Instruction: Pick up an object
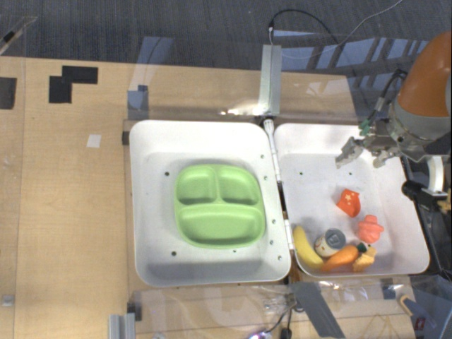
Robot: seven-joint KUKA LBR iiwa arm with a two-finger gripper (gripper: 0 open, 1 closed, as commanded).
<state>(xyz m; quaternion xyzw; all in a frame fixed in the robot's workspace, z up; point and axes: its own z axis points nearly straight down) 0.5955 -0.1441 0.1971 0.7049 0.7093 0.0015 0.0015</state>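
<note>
The right bin holds several small objects near its front: a red piece, a pink piece, a yellow banana, an orange carrot, a small round tin and a yellow bit. My gripper hangs over the back right part of this bin, behind the red piece and apart from it. Its two fingers are spread open with nothing between them.
The left bin holds a green divided plate in its middle. A metal post stands behind the seam between the bins. The arm's orange band and cables fill the right side.
</note>
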